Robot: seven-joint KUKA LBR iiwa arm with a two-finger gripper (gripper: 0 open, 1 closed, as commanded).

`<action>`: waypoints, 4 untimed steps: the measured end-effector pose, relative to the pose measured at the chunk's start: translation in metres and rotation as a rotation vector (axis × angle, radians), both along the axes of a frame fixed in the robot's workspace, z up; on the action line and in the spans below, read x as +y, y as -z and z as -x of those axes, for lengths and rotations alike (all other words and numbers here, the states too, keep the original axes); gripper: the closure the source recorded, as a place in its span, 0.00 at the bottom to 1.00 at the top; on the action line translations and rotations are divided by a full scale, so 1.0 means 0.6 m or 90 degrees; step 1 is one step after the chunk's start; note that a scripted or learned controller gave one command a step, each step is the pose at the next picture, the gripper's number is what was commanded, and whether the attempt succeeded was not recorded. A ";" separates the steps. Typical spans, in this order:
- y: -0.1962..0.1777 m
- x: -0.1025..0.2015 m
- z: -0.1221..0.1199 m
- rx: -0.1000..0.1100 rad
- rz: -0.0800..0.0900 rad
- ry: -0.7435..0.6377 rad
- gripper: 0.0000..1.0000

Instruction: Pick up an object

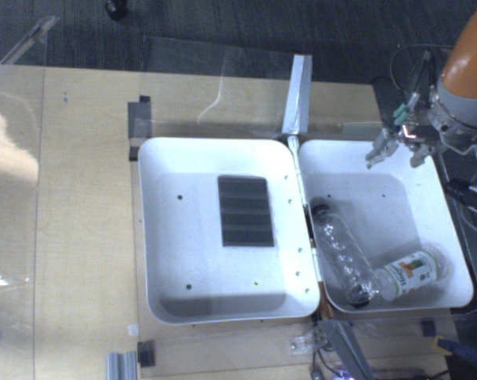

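My gripper (396, 153) hangs over the far right corner of the right bin (365, 182), its two fingers spread open with nothing between them. A clear plastic bottle (341, 253) with a dark cap lies along the right bin's left wall, well below and left of the gripper. A second bottle (406, 275) with a white and orange label lies at the bin's near right corner, its neck touching the clear bottle's lower end. A dark ribbed rectangular block (245, 210) lies flat in the middle of the left bin (167, 212).
A grey metal bar (297, 93) rises behind the seam between the two bins. Cables (412, 66) trail near the arm at the upper right. A transparent sheet (17, 133) covers the bench to the left.
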State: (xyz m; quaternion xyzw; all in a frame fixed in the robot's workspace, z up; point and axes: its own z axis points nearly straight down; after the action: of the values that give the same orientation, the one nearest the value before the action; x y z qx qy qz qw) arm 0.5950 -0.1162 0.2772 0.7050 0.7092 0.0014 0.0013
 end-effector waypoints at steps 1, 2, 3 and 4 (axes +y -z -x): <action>0.183 -0.026 0.124 0.001 0.000 -0.015 0.00; 0.294 -0.016 0.168 -0.011 0.014 -0.006 0.00; 0.310 -0.033 0.082 -0.006 0.007 -0.145 0.00; 0.313 -0.112 0.064 -0.006 0.003 -0.053 0.00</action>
State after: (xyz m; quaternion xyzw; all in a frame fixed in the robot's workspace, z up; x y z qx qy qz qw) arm 0.5565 -0.1836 0.0897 0.6747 0.7381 0.0034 0.0063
